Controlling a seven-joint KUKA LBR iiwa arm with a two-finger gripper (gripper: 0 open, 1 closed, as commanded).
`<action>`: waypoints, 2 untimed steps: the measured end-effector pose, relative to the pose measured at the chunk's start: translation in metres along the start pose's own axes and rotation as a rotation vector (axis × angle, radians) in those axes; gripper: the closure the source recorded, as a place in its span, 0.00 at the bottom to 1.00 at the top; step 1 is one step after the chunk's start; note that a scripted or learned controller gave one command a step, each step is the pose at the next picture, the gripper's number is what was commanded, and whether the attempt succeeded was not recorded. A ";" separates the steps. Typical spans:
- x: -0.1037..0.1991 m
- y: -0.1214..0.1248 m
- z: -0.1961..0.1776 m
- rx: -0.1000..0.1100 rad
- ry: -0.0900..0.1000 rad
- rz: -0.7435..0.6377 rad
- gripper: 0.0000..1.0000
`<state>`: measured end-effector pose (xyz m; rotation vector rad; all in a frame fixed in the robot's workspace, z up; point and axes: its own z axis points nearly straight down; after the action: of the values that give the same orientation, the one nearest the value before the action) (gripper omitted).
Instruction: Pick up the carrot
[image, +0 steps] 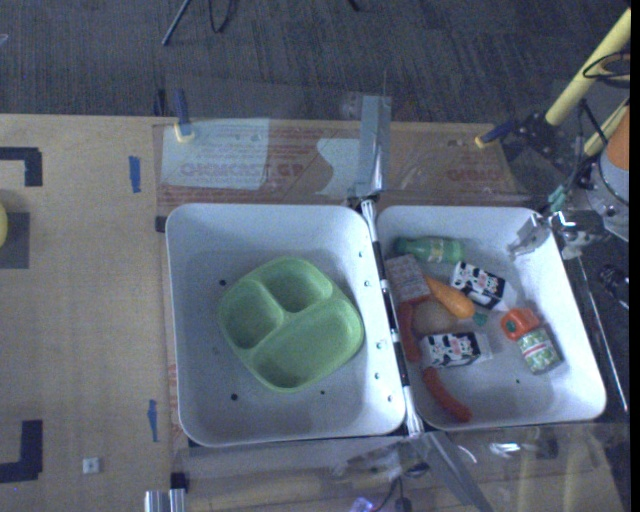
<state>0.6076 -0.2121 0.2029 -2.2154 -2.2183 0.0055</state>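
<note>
Carrot (449, 298), smooth tapered orange cone, among glossy cartons, right white bin (580, 340)

Left of the claw (533, 236), an orange carrot (449, 297) is lying between black-and-white cartons (477, 283); a green tray (291, 322) is sitting farther left.

Matt green plastic tray (291, 323), glossy carrot (449, 298)

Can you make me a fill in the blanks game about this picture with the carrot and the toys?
The green divided plate sits in the ____ bin.
The carrot lies in the ____ bin.
The carrot's colour is ____.
There are ____ little black-and-white milk cartons: one above, one below.

Missing words: left, right, orange, two.
</note>
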 end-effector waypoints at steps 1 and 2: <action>0.045 0.023 0.086 -0.028 -0.010 -0.226 0.00; 0.105 0.007 0.112 -0.021 -0.006 -0.084 0.00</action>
<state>0.6137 -0.1070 0.0913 -2.1336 -2.3235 -0.0112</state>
